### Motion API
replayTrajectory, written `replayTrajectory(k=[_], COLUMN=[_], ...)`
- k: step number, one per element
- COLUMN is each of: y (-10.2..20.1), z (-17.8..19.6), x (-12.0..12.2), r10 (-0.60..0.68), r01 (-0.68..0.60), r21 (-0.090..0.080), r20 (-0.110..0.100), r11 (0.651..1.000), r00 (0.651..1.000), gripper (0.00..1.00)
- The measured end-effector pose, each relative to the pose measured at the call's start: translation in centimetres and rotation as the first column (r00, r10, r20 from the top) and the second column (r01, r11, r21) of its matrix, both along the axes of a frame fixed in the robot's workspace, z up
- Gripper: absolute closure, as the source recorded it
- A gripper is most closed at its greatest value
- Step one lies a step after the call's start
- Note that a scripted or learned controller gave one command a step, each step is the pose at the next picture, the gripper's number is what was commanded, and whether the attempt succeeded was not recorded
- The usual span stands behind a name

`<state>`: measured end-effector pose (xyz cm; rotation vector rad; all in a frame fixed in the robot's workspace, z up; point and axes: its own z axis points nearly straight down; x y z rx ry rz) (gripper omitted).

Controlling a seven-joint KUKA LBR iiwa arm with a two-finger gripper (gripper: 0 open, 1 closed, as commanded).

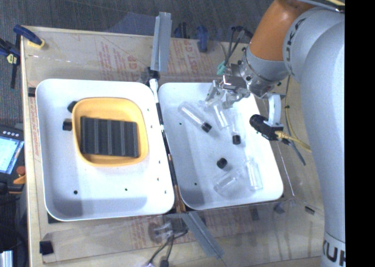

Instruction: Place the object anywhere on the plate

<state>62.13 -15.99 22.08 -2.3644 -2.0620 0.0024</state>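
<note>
Left bin point(53, 190): a yellow plate point(111, 110) is set left of centre, with a dark ribbed rack point(109, 137) laid on it.

Right bin point(193, 192): several clear plastic vials are scattered about. One vial point(194, 116) with a black cap lies at the upper left; a second point(227, 126) is seen just right of it; two more point(240, 177) are grouped near the lower right corner.

Gripper point(224, 95): positioned over the right bin's upper part, close above the upper vials. Whether anything is held, or how wide it stands, cannot be told.
</note>
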Motion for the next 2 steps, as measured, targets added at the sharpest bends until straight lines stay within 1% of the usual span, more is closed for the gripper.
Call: replayTrajectory(k=[1,2], y=[6.1,8.5], z=[-0.6,-3.0], x=[1.6,-1.0], r10=[0.078,0.339], r01=[-0.078,-0.339], r21=[0.0,0.0], r20=[0.0,-0.002], r11=[0.997,0.941], r00=[0.997,0.941], gripper=[1.0,1.0])
